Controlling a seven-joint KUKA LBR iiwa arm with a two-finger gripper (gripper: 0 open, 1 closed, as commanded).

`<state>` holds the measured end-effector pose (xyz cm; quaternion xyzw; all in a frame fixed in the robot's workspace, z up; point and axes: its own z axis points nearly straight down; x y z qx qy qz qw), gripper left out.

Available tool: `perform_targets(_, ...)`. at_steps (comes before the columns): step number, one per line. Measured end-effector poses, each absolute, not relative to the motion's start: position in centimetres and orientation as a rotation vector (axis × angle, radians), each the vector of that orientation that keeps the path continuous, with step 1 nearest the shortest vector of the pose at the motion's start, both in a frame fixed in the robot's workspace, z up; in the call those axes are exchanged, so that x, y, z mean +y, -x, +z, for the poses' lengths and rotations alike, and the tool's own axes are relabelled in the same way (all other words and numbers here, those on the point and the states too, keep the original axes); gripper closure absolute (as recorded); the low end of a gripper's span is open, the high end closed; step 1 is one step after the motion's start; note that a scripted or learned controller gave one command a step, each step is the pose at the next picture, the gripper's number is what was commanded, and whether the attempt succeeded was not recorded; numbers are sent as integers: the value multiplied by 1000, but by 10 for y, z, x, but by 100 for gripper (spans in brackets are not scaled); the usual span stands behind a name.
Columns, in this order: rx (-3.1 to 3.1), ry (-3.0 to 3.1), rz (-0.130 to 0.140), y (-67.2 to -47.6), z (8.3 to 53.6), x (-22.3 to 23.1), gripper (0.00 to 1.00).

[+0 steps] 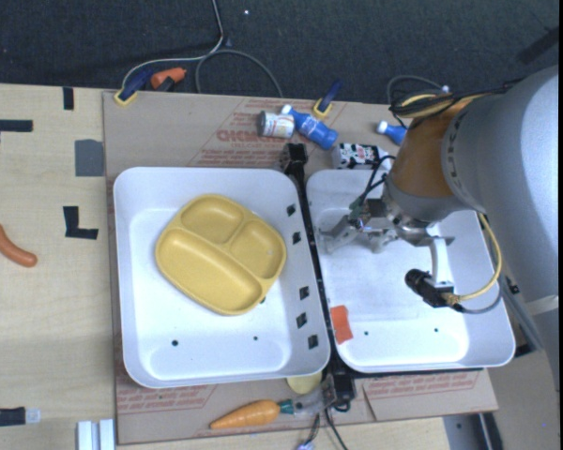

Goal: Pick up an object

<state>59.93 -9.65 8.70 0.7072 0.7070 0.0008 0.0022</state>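
My gripper (pixel 357 234) hangs low over the upper left part of the right white bin (pixel 403 340), close to the divider between the bins. A small orange block (pixel 341 324) lies in that bin near its left wall, below the gripper and apart from it. In the left white bin (pixel 141 345) rests a yellow divided plate (pixel 221 252), tilted a little. The grey arm with its orange band (pixel 422 157) comes in from the upper right and hides part of the right bin's far side.
Outside the bins, a toy carrot (pixel 247 414) lies at the front edge, a sausage (pixel 11 245) on the bench at far left, and small bottles (pixel 300 125) and clamps behind the bins. Cables run along the divider and off the arm's wrist.
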Motion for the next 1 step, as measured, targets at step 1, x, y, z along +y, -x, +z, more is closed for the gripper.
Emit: perform_targets(1, 2223, -2216, 3, -651, 86, -106, 0)
